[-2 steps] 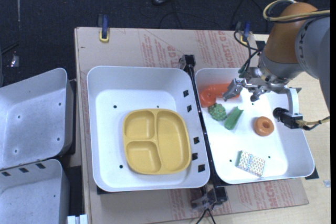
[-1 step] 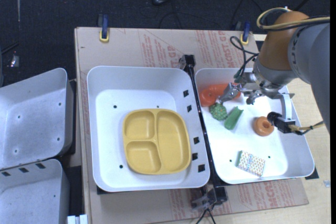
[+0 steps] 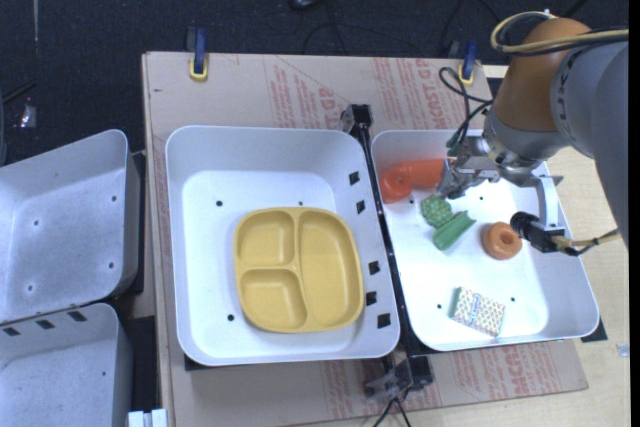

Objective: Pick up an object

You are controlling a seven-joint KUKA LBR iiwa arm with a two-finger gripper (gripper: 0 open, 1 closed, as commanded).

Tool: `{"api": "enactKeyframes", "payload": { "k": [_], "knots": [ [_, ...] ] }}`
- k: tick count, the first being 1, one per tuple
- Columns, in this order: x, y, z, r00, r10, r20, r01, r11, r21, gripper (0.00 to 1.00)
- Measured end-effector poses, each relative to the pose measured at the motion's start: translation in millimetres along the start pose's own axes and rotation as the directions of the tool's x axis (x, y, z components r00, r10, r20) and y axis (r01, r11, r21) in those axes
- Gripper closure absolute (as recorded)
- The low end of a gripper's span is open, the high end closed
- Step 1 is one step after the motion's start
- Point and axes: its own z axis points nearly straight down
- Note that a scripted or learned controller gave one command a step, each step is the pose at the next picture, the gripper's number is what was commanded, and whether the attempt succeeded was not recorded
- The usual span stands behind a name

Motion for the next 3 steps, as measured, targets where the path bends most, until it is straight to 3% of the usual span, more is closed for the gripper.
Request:
{"api": "enactKeyframes", "payload": {
  "k": [2,3],
  "knots": [
    [3,-3,-108,1.000,-0.004,0.001,0.004,1.000,-0.001,1.00],
    [3,-2,-144,1.000,-0.005,0.001,0.005,1.000,0.001,1.00]
  ]
}}
